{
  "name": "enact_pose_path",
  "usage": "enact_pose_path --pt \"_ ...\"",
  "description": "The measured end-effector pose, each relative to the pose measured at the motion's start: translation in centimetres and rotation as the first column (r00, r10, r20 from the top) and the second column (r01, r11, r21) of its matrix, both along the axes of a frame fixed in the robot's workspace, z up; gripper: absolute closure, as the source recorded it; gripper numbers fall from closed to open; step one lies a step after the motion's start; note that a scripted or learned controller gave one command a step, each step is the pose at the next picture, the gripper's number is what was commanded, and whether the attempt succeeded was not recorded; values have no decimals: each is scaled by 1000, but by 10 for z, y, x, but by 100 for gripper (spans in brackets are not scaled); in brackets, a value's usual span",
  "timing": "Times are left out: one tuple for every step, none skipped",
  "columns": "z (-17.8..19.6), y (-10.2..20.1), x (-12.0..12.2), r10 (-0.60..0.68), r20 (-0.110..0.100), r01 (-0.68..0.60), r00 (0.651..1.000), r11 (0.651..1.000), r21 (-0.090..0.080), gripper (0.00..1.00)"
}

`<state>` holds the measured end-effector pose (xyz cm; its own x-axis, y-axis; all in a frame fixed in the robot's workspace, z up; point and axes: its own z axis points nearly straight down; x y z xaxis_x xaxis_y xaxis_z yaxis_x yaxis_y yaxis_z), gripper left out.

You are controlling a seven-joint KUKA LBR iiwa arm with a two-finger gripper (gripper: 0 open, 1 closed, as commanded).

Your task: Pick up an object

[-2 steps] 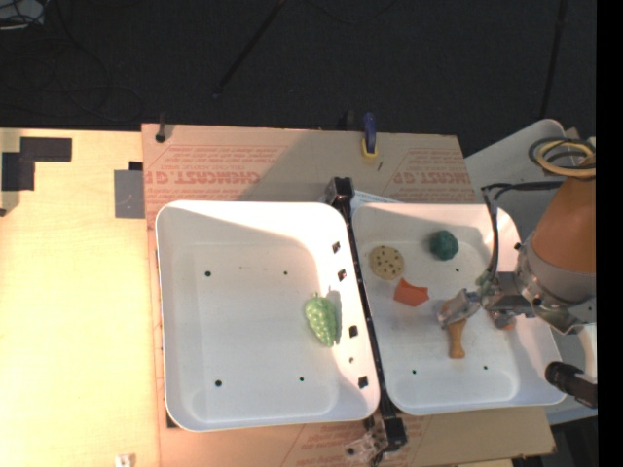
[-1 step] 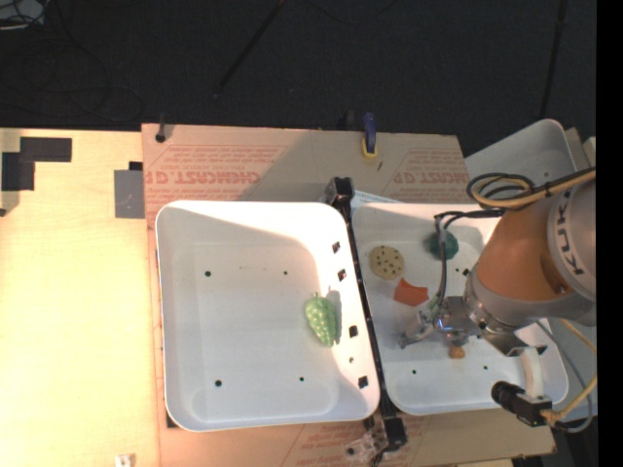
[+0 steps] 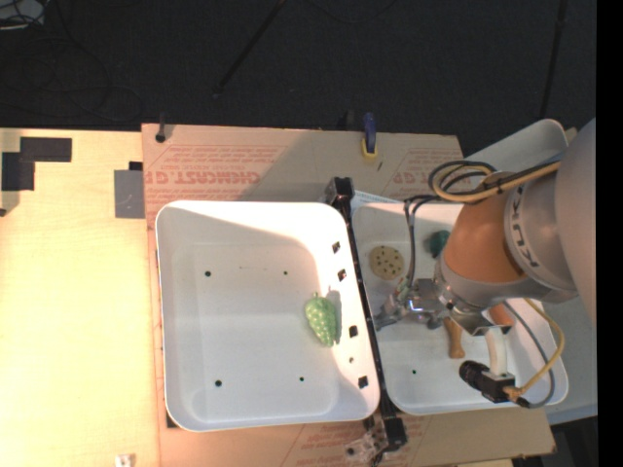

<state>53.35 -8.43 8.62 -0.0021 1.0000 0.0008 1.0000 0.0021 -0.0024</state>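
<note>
Gripper (image 3: pixel 399 306) low in rt bin (image 3: pixel 545 397), near dividing wall; finger state can't tell. Green obj (image 3: pixel 322 318) in left bin (image 3: pixel 195 261), tan disc (image 3: pixel 386 260) rt bin

Grey arm (image 3: pixel 560 227) — orange band, yellow cable

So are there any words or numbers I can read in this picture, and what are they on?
Red print on the cardboard sheet behind the left bin: upside down and blurred, not readable for sure.
More red print on the cardboard's front edge: too small to read.
Nothing else carries readable text.
</note>
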Motion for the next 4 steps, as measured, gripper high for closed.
enact_pose_path --pt "108 17 60 2 14 -2 1000 1000 -2 0" --pt "111 16 56 3 -3 -3 1000 1000 -1 100" --pt "100 -11 4 -6 -5 6 1000 1000 -1 100" --pt "62 -50 -42 -8 -7 8 1000 1000 -1 100"
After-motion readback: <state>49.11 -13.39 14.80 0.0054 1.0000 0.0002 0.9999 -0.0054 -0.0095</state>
